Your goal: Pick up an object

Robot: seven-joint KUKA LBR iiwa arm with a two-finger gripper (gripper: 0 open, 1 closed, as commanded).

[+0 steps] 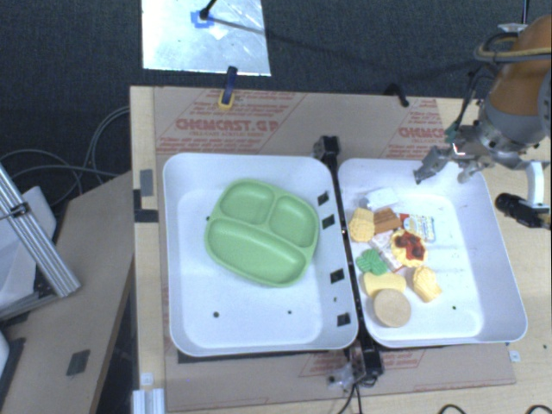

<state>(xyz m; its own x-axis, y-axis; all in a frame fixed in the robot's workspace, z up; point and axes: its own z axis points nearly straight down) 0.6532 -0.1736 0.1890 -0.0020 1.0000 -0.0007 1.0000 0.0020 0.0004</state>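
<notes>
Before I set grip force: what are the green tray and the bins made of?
Green tray: probably moulded plastic, matte, with soft rounded dividers. Bins: look like thin formed white plastic, slightly glossy, with rounded rims.

The gripper (448, 167) hung over the back edge of the right bin (483, 257), fingers spread and nothing between them. Toy food (395, 257) sat piled in that bin's left half. The left bin (185, 257) had a green divided plate (262, 231) in it.
</notes>
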